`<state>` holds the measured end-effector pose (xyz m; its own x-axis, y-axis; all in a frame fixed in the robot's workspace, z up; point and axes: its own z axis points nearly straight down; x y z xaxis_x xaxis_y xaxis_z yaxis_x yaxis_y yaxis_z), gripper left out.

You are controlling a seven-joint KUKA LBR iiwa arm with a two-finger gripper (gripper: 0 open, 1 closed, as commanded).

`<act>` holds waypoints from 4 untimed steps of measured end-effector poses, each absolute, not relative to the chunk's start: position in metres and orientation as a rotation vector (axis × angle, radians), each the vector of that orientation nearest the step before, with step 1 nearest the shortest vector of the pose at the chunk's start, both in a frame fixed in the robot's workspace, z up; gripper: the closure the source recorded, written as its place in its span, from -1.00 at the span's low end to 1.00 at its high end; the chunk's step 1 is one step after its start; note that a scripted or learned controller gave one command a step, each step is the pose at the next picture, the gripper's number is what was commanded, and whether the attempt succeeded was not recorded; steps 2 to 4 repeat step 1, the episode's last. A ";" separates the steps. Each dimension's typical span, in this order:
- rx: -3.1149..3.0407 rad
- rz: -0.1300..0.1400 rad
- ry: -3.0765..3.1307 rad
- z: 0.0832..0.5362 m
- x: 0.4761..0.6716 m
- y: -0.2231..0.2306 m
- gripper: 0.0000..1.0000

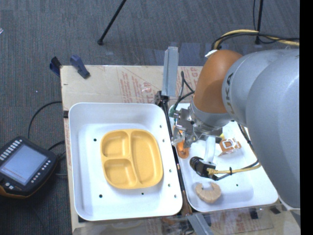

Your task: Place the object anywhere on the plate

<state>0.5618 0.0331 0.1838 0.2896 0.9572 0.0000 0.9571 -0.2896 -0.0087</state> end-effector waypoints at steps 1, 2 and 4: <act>-2.523 0.011 -1.864 0.184 0.562 0.030 -1.00; -2.523 0.011 -1.864 0.184 0.562 0.030 -1.00; -2.523 0.011 -1.864 0.184 0.562 0.030 -1.00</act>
